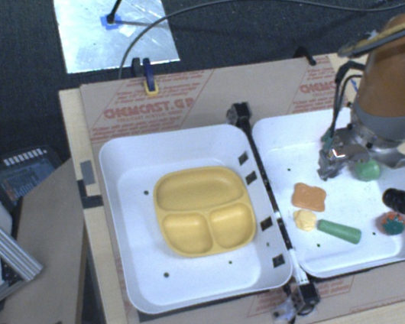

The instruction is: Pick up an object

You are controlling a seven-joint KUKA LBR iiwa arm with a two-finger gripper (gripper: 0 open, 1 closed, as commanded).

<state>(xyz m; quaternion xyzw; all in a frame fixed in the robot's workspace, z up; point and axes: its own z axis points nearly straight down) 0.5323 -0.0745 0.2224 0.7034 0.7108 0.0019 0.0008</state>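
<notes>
The end effector (334,160) is hovering low over the right bin (291,138), near its far right side; whether it is clenched or released cannot be told. A light green object (367,169) is lying just beside it. An orange piece (309,197), a yellow piece (305,218) and a green cylinder (339,229), its long axis running diagonally toward the bin's near right corner, are resting mid-bin. The far left part is offering open floor. The left bin (129,209) is carrying a yellow tray (199,210).
</notes>
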